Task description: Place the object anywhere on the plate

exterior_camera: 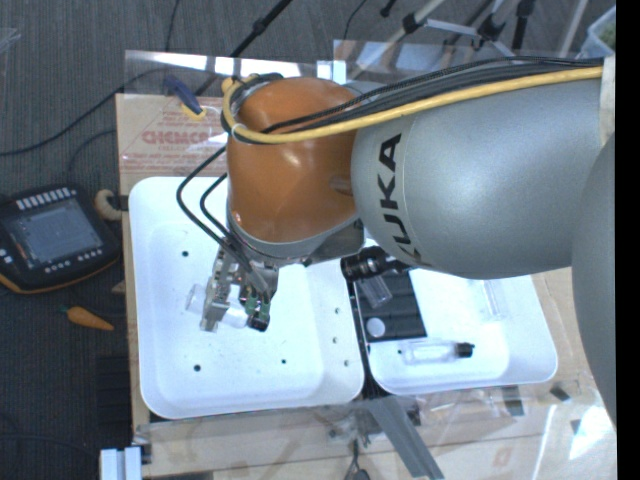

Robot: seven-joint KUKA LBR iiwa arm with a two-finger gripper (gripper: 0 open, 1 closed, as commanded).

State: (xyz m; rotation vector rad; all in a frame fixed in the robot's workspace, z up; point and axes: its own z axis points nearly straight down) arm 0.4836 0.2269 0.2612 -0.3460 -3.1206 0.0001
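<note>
The grey arm with its orange band (290, 158) fills the upper right of the frame and reaches down over the left shallow white bin (160, 368), where the metal two-finger claw (232, 310) hangs left of centre, just above the bin floor. A small clear, glassy object (200, 295) shows at the claw's left side, touching or nearly touching the fingers; whether it sits between them or merely lies beside them I cannot tell, and I cannot tell whether the claw is clenched or released. No plate can be made out with any certainty; the arm's bulk hides much of the right shallow white bin (520, 363). The main risk, as I judge it, is a false grasp: a transparent, smooth piece could slip or be nudged aside, and the arm would then carry nothing away. A second risk is the transfer itself, since the raised rims between the two bins lie in the path at the centre of the frame. In the right bin a black rectangular block (390, 308) lies by the left wall and a clear tube with a dark tip (435, 351) lies at the lower edge; either could be knocked. Off the bench, at the far left, rests a dark handheld control pendant (52, 238), well apart.
</note>
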